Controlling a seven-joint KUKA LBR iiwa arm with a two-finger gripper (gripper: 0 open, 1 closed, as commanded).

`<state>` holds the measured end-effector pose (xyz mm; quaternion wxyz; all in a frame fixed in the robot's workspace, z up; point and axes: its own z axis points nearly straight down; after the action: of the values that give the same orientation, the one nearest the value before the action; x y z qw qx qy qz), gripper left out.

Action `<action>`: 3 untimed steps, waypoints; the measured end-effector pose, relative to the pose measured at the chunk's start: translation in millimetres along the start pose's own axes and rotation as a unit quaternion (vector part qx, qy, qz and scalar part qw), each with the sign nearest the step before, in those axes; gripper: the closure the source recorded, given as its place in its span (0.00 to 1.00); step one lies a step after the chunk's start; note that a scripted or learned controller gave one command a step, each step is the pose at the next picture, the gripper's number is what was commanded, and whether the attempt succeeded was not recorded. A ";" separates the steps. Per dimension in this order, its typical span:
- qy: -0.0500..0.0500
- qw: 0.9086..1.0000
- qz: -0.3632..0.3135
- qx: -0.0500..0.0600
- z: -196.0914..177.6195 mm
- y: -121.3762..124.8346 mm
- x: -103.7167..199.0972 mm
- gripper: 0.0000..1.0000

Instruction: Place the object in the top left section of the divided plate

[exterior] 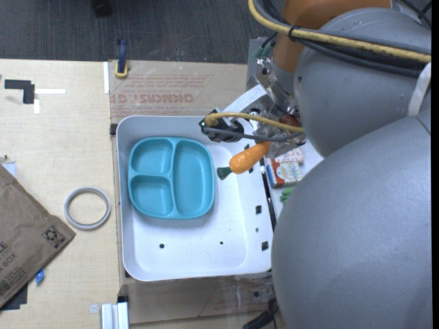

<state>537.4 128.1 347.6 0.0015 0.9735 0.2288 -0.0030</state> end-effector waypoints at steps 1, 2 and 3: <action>0.000 0.999 0.037 0.000 91.8 -59.3 17.7 1.00; 0.000 0.988 -0.157 0.000 45.1 -73.5 6.5 1.00; 0.000 0.988 -0.156 0.000 26.9 -25.1 24.6 1.00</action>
<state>548.0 161.4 320.5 0.0015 0.9258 0.3781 -0.0034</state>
